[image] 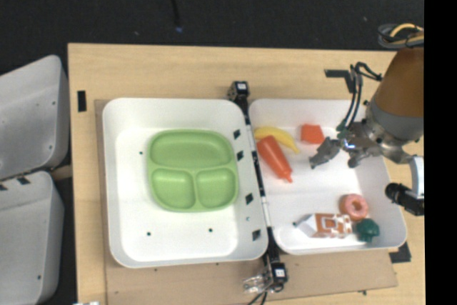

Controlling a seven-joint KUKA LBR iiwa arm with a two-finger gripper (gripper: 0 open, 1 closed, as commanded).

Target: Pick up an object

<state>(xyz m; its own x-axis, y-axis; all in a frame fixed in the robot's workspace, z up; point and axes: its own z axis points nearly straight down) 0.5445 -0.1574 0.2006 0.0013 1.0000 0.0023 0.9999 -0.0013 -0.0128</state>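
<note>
The right bin (285,111) holds a yellow banana (280,136), an orange carrot (275,158) and a small orange-red block (311,133) at its upper left. A pink ring (353,206), a dark green piece (367,229) and a white-and-orange packet (325,225) lie along its front edge. My gripper (337,158) hovers over the middle right of this bin, right of the carrot and below the block. Its fingers are spread open with nothing between them.
In the left bin (121,225) sits a green divided plate (193,169). Black clips line the seam between the bins (251,175). The arm's orange band (404,86) stands over the right bin's far right side.
</note>
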